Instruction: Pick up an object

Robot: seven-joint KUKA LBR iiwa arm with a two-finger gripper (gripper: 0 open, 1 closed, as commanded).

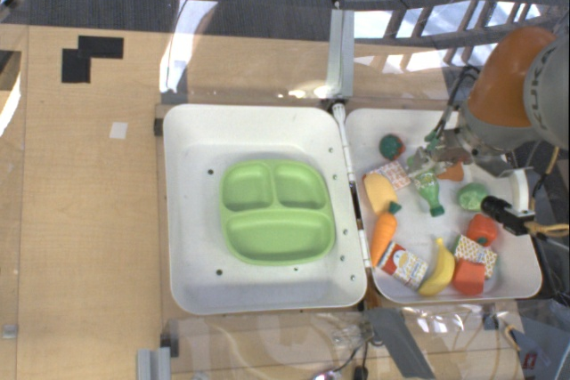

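Arm in from the right, gripper (434,157) low in the right bin (527,285), over the green bottle (430,192) beside the carrot (383,233) and banana (436,267). Looks like the reach-to-grasp step; can't tell how the gripper stands. Next move needs centring on the bottle, then closing. Juice carton (403,263) print unreadable.

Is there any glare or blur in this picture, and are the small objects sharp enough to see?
In the camera view, bright glare lies on the clear panels behind the left bin; the orange band looks soft and blurred; the green tray, carrot and banana are fairly sharp, evenly lit, with faint shadows.
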